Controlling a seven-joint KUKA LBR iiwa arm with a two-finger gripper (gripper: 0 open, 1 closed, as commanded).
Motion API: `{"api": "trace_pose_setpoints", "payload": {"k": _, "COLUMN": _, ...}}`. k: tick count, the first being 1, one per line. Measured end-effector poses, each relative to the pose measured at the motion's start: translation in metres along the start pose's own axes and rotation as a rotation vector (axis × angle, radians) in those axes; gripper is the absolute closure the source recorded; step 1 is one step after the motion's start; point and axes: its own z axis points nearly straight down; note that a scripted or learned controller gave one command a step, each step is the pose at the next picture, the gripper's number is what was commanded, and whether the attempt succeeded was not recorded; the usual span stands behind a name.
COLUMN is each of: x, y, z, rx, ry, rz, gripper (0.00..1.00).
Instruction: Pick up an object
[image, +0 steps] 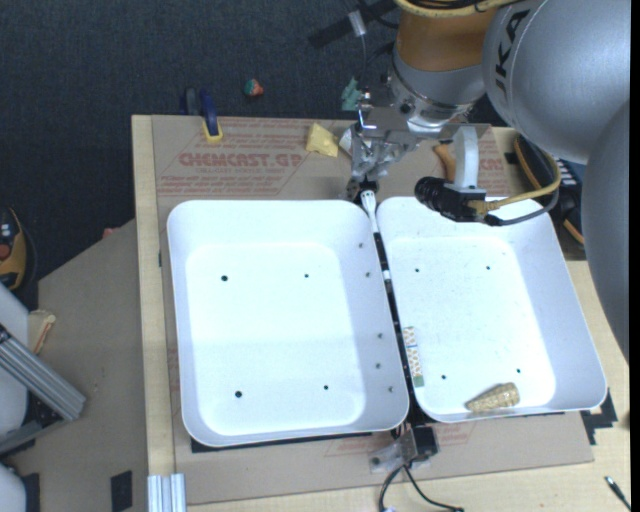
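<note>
1. A tan, cone-shaped object (493, 398) lay in the right bin (560, 300), close to the bin's near rim and towards its near right corner; it rested on the bin floor, touching nothing else that could be made out
2. Its long axis ran roughly along the near rim, tilted slightly, with the narrower end pointing to the view's right and up
3. A small patterned strip (413, 357) lay by the divide between the two bins, to the left of the cone and apart from it
4. The left bin (190, 300) sat beside the right one, their rims touching along the middle
5. The gripper (366, 160) hung over the far end of that divide, above the bins' far rims; whether its fingers were apart or together could not be told, and nothing was seen between them
6. The cone therefore lay well apart from the gripper, diagonally across the right bin, towards the viewer and to the view's right; judged from this, the coming move called for travel along that diagonal before any descent
</note>
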Motion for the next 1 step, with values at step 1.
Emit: {"api": "trace_pose_setpoints", "payload": {"k": 1, "x": -0.0567, "y": 0.0041, "z": -0.0611, "rx": -0.004, "ry": -0.006, "rz": 0.017, "gripper": 1.0}}
